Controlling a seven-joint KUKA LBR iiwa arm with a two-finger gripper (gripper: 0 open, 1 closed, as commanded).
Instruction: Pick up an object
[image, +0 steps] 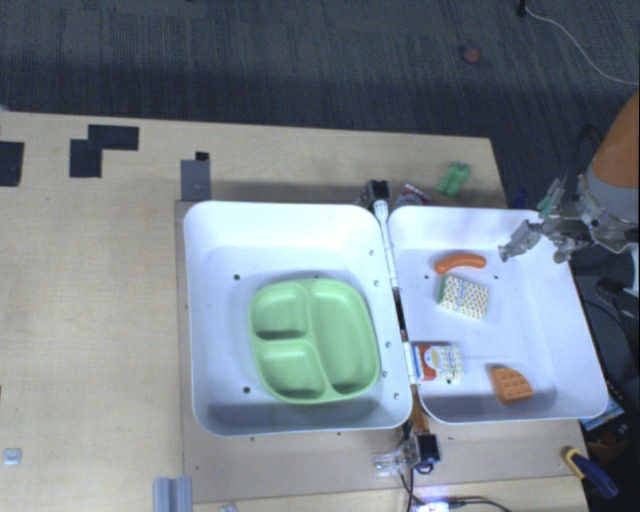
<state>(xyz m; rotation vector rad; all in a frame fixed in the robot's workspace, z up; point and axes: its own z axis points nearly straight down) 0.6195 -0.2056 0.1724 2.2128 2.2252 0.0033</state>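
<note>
While the gripper (540, 236) hangs over the right bin (570, 330) near its far right corner, its fingers stand spread apart with nothing between them. Nearest them, just to their left, lies the sausage (460, 263), its long axis running left to right, one end pointing toward the fingers. Nearer the camera than the sausage sits a dotted packet (464, 297), and farther still a carton (439, 362) and waffle (511, 384). Well left, a green tray (315, 338) rests in the left bin (215, 300).

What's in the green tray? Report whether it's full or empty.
Empty. All three compartments of the green tray show bare green plastic; it sits in the left bin.
</note>
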